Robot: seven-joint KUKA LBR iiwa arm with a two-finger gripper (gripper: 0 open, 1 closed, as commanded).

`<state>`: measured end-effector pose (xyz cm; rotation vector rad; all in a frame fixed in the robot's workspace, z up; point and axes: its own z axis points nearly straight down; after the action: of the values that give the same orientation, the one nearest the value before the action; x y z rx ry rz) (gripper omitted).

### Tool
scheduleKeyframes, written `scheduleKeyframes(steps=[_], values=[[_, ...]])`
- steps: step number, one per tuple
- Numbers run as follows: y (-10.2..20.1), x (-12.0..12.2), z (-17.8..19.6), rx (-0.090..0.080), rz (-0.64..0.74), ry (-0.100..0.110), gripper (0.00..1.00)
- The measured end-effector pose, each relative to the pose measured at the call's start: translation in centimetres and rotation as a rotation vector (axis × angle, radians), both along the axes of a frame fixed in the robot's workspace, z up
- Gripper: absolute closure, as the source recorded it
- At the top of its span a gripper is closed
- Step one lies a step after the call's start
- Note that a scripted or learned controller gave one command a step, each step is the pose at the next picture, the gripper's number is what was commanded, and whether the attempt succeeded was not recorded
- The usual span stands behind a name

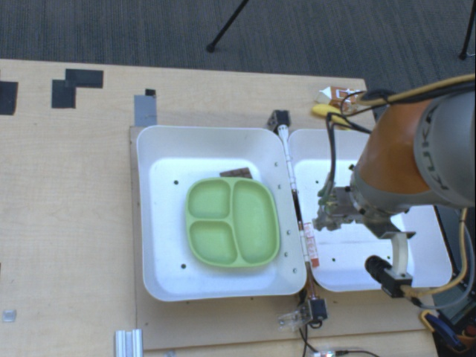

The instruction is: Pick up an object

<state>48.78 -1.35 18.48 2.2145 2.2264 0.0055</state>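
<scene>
No readable writing anywhere. In the left bin point(149, 222), glossy white with rounded corners: a smooth pale-green divided plate point(233, 223) with three compartments, lying flat, and a small dark brown flat piece point(236, 173) just beyond its far rim. Over the right bin point(327, 270): the gripper point(331, 216) on the grey-and-orange arm point(416, 151); fingers' state impossible to tell

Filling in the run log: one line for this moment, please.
arm: over right bin | gripper: low, near bin's left wall | green divided plate: left bin, untouched | small dark item: behind plate
</scene>
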Motion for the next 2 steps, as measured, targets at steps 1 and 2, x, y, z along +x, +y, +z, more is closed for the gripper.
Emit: scheduleKeyframes(steps=[1,2], values=[[-0.1,0.0,0.0,-0.001,-0.001,0.001,0.0],[-7.1,-0.1,-5.2,-0.002,-0.003,0.003,0.0]])
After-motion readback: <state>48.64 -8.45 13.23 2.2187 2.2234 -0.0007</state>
